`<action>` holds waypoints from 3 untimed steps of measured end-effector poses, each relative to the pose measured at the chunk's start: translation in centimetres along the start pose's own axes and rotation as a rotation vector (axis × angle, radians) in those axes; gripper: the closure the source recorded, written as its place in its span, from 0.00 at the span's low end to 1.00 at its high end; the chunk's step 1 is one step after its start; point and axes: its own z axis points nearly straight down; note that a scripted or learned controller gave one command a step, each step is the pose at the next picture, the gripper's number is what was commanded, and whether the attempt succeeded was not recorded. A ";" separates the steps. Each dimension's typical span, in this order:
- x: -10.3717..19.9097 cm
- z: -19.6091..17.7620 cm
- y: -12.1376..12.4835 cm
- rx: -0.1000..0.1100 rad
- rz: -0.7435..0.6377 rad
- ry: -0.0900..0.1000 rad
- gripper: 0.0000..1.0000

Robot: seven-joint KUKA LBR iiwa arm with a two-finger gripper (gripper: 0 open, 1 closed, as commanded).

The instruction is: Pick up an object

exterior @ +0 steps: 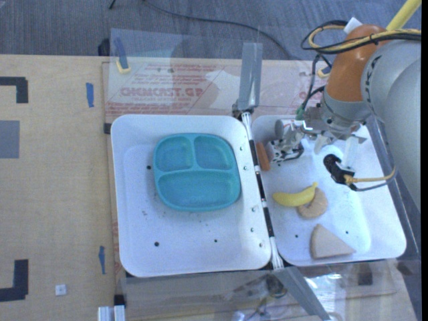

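Where the gripper [286, 147] hangs over the right bin [384, 243], its jaw state is unclear. Nearby lies a curved yellow banana [295, 196].

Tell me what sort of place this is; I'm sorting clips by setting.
Probably a robotics lab test bench, not a kitchen: a grey arm with loose cabling reaches over two white bins, holding a divided teal plate and toy-like food such as a banana.

Arm: one, grey, entering from the view's right | Band: orange, above the wrist, near the upper right | Wrist: angled down and toward the view's left | Gripper [286, 148]: low, pointing left, metal fingers dark and small; finger spacing not discernible
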 end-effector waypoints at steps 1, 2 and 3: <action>0.0 0.0 0.0 0.000 0.001 0.001 0.00; -0.1 0.0 0.1 -0.004 -0.047 0.003 0.00; -0.1 0.0 0.2 -0.010 -0.107 -0.002 0.00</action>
